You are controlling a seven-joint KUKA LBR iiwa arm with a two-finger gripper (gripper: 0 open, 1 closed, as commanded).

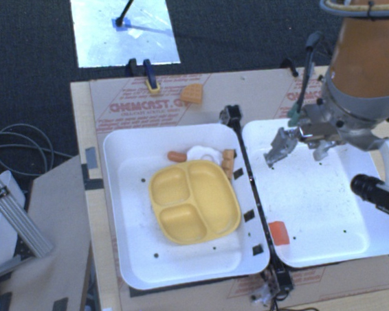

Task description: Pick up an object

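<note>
My gripper (298, 153) hangs over the upper left part of the right bin (341, 239), open, with nothing between its fingers (277, 151). A small red-orange block (278, 231) lies at that bin's lower left corner, well below the gripper. The left bin (128, 213) holds a yellow divided plate (192, 201). Above the plate lie an orange sausage-shaped piece (177, 156), a white object (203, 154) and a tan piece (228, 161) close to the right wall.
A tan waffle-like piece (191, 93) sits on the bench behind the bins. Black clamps (232, 115) mark the seam between the bins. A silver sheet (124, 26) lies on the floor at the back. A black part (374, 191) on the arm overhangs the right bin's right side.
</note>
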